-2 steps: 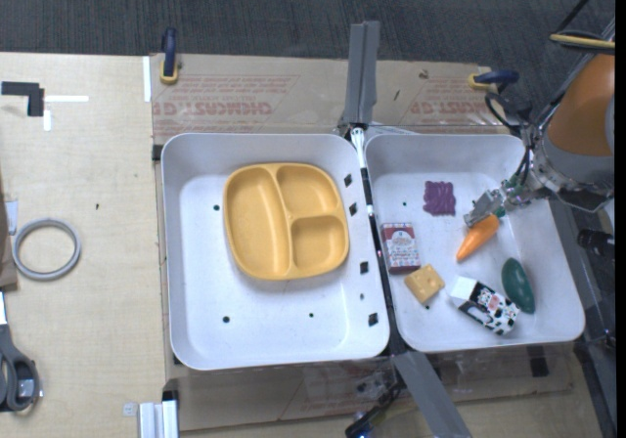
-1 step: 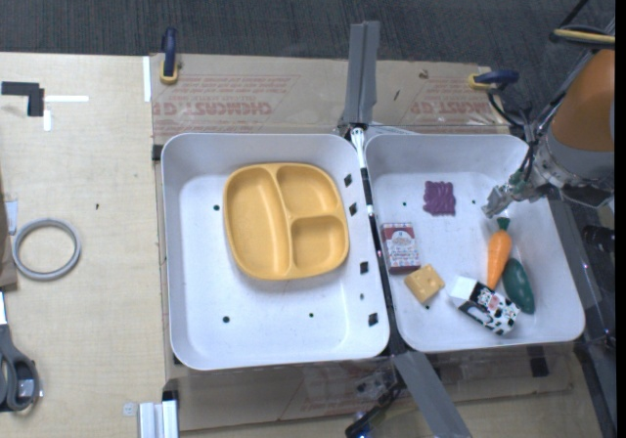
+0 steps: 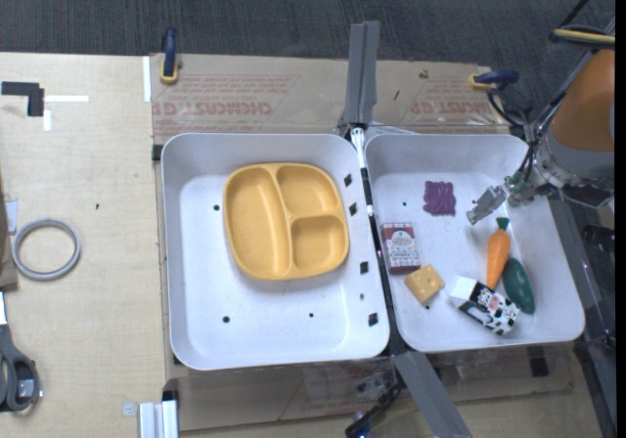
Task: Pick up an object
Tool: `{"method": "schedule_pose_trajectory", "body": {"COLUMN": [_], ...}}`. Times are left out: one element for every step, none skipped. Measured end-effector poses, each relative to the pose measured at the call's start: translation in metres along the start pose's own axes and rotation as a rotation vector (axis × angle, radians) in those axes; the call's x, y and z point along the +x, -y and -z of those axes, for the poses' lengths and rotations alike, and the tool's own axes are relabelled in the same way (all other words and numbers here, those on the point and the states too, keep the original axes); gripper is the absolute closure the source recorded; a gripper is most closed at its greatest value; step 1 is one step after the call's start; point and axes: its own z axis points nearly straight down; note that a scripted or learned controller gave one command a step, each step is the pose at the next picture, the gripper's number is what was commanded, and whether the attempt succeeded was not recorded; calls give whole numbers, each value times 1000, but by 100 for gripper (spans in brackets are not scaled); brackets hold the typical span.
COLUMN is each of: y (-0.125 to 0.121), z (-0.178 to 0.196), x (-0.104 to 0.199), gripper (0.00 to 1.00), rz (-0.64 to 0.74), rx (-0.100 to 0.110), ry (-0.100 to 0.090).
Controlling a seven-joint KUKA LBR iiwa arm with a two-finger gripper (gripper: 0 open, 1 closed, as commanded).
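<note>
Camera view: two white bins side by side on the bench. Left bin (image 3: 196, 328) holds a yellow divided plate (image 3: 287, 220), nothing else. Right bin (image 3: 558, 328) holds the loose items: purple block (image 3: 439, 197) toward the back, small red carton (image 3: 399, 246) near the left wall, cheese wedge (image 3: 424, 284) in front of it, black-and-white cow-print carton (image 3: 489, 306) at the front, green vegetable (image 3: 517, 285) on the right, touching or just beside the carrot (image 3: 498, 255).

Arm enters from the right; gripper (image 3: 486, 203) hangs over the right bin's back right area. Nothing between its parts that I can make out; whether it stands open or closed, cannot tell at this size.

Nearest candidate: the carrot, lying just in front of the gripper, leaf end toward it, apart from it. Long axis runs roughly back to front, tilted slightly.

Judgement: grasp not yet made; closing across the carrot's short width looks the most direct pick
</note>
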Motion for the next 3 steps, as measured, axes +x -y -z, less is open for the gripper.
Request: {"method": "schedule_pose_trajectory", "body": {"y": [52,52,53], "z": [-11,-1,81], "x": [20,18,60], "gripper": [0,100,100], "rz": [-39,-41,44], "rx": [3,1,1], "ry": [-8,-3,-1]}}
